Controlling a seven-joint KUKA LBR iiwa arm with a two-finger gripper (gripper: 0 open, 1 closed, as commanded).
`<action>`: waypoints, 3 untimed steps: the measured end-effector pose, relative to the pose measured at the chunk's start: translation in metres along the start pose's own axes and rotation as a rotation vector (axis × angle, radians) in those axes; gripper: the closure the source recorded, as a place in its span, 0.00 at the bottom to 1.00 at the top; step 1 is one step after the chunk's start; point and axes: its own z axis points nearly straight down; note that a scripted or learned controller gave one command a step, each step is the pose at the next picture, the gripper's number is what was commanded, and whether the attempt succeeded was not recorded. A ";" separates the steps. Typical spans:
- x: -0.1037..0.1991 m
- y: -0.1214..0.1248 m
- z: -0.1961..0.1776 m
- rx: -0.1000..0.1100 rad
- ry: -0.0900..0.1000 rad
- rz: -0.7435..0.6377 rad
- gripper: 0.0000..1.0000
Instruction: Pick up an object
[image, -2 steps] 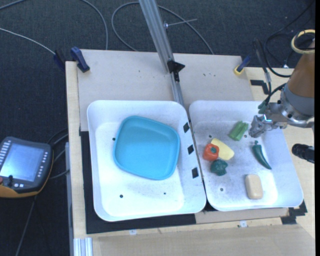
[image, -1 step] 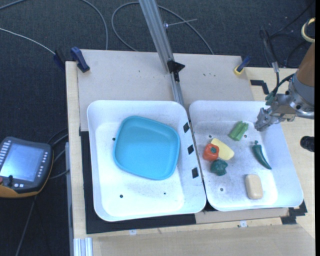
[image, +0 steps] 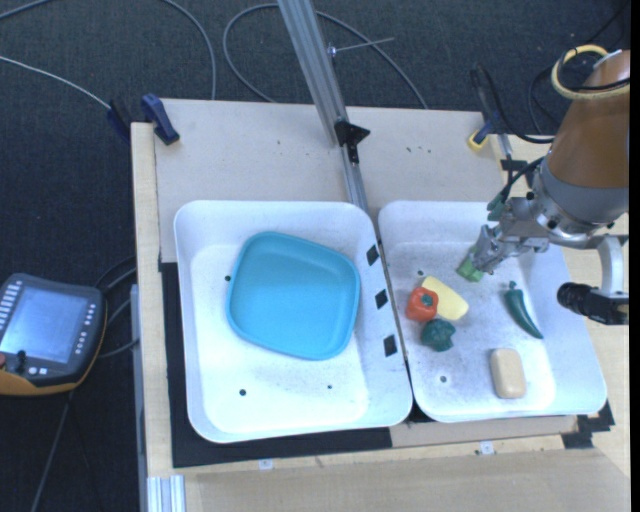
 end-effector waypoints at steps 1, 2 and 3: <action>0.060 0.005 0.001 0.000 0.000 -0.001 1.00; 0.104 0.003 -0.004 -0.001 0.000 0.000 1.00; 0.164 0.002 0.002 0.001 0.000 -0.001 1.00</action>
